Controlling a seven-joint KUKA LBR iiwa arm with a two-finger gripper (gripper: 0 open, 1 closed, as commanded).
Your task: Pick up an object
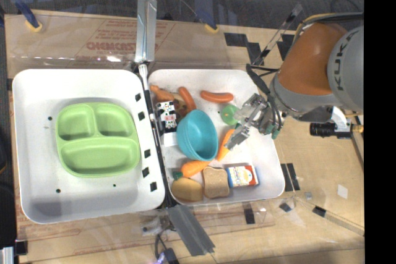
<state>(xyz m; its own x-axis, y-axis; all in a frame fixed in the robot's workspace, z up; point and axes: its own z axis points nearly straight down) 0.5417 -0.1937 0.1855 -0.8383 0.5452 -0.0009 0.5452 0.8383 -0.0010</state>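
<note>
**benchwatcher:** ok so where's everything sitting? I see two white bins on the tabletop (322,176). The left bin (37,151) has just a green divided plate (97,138) lying flat in the middle.

**kuka_fan:** yep, and the right bin (269,161) is where all the clutter is. A teal bowl (197,134) tipped on its side near the middle, a sausage (217,96) up near the far wall, another reddish-brown one (186,97) just left of it, a carrot (197,167) under the bowl, a slice of bread (216,182) and a potato-looking lump (187,189) at the near wall, and a small carton (241,175) beside the bread.

**benchwatcher:** and the arm?

**kuka_fan:** the arm (315,71) comes in from the right, with the pincer (238,135) low inside the right bin, right of the bowl. There's an orange stick-like thing (225,141) right at its tip, touching or very close. A small green piece (229,114) sits just above. Honestly can't tell if the pincer is clenched or released, too small and cluttered.
</note>
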